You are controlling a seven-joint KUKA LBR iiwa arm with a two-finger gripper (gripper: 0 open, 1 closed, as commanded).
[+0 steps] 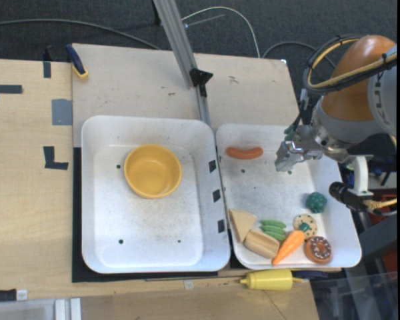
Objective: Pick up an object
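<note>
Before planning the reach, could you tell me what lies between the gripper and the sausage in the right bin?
Nothing. In the camera view, the stretch between the gripper and the sausage is bare white bin floor with a few dark specks.

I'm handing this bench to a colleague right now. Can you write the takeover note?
Pincer: over the right bin's far end, nothing visibly between its fingers.
Right bin: sausage near the far rim; broccoli, carrot, doughnut, pea pods and bread at the near end.
Left bin: yellow bowl.
Done: nothing picked yet.
Left: grasp one object and lift.
</note>
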